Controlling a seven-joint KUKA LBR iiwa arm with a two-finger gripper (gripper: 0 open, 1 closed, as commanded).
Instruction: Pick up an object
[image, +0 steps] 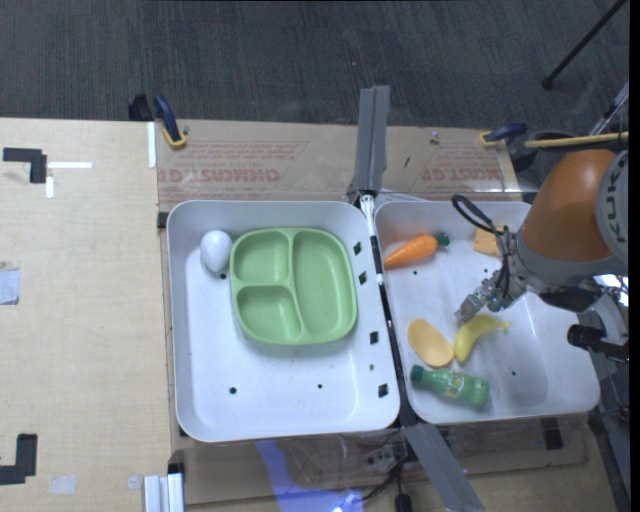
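hovering at the banana (478, 335) in the right bin (560, 395), the gripper (478, 302) is lowered for a grab; grip state cannot be told.

Plate (294, 286) and egg (215, 250) in left bin (270, 400); carrot (411, 250), banana (474, 335), bottle (452, 385) in right bin (560, 385).

Reaching in from right, orange band (570, 205) uppermost, grey wrist (520, 270) angled down-left; gripper (478, 303) low over right bin (560, 395), tips pointing down-left, finger state unclear at this res
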